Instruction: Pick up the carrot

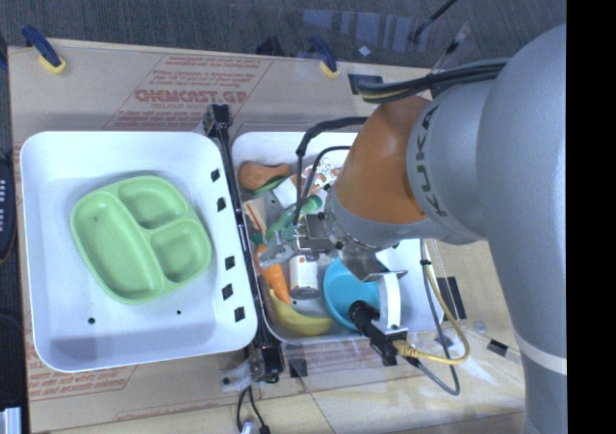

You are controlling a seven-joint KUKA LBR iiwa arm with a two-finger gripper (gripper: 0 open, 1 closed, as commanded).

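The carrot (274, 279) is a short orange piece lying near the left wall of the right bin (252, 147), just above a banana. My gripper (296, 233) hangs low over the clutter in that bin, slightly above and to the right of the carrot. The grey wrist and orange band cover much of the bin's right side. Nothing is visibly held.
A yellow banana (299, 320) lies at the bin's near edge, with a blue cup (339, 293) and a white can (303, 274) beside it. A brown item (258, 174) sits at the far left corner. The left bin (58, 326) holds a green divided plate (142, 237).
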